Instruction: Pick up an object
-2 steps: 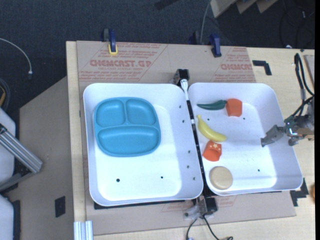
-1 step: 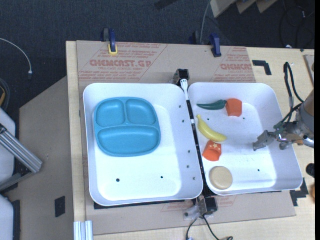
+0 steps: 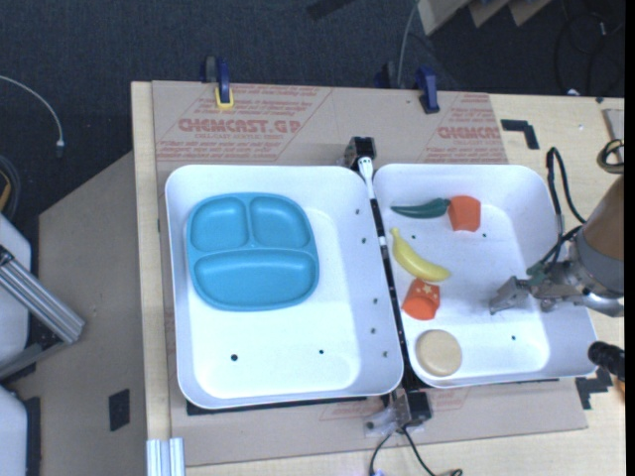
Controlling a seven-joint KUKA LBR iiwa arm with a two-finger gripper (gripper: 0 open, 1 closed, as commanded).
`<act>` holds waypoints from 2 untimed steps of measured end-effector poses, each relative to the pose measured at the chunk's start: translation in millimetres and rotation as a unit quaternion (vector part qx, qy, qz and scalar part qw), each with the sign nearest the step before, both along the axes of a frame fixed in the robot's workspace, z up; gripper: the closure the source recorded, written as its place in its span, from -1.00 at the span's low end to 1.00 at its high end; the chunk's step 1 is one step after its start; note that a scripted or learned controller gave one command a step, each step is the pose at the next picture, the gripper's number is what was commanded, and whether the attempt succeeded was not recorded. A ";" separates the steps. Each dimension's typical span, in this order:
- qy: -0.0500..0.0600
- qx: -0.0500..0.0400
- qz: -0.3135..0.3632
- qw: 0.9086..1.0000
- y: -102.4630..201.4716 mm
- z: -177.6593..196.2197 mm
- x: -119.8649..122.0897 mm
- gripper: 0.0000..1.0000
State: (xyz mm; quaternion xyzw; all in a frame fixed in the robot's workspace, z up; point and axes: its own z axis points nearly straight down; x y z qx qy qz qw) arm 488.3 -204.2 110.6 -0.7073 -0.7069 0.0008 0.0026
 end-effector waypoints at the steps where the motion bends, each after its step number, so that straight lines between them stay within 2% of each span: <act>1: -0.003 -0.002 0.000 1.000 -0.8 12.7 1.2 1.00; 2: -0.006 -0.003 0.001 1.000 4.2 74.8 1.0 1.00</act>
